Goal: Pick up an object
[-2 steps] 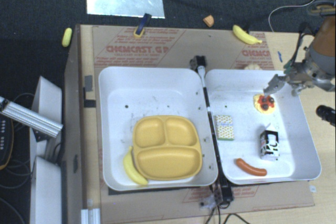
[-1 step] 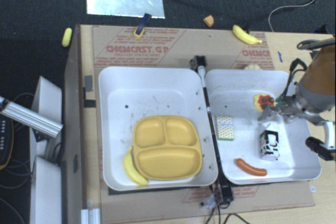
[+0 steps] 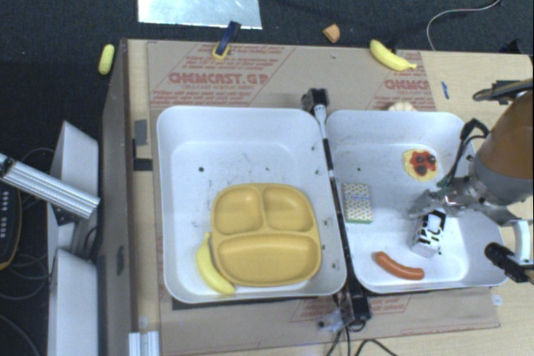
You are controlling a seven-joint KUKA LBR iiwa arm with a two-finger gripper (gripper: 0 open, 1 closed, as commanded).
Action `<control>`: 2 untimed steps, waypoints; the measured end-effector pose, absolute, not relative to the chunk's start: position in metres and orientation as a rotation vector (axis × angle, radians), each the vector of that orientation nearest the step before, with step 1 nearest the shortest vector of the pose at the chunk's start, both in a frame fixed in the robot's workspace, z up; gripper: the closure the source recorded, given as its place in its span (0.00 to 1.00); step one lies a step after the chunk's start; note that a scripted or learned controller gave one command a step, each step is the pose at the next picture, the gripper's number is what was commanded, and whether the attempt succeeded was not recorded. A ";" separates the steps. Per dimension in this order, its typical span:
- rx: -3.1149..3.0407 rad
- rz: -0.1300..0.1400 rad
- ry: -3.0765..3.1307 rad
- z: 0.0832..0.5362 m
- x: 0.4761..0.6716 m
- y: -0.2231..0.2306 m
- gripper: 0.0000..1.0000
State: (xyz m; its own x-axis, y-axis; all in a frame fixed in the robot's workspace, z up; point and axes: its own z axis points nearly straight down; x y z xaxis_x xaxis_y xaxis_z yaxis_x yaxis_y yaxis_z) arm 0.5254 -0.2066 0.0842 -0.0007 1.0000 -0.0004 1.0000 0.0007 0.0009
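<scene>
1. Bench (image 3: 275, 67): brown board top with red print, carrying everything below.
2. Right bin (image 3: 367, 137): white, shallow, directly on the bench; the gripper (image 3: 431, 217) sits over it.
3. Left bin (image 3: 179, 137): white, well left of the gripper, its edge touching the right bin's.
4. Banana (image 3: 390, 56): loose on the board beyond the right bin, well past the gripper.
5. Pale lumpy item (image 3: 402, 106): on the board at the right bin's far rim; too small to identify.
</scene>
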 end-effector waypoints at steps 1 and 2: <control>2.217 0.004 2.220 0.095 0.527 -0.207 1.00; 2.216 0.004 2.221 0.095 0.527 -0.207 0.00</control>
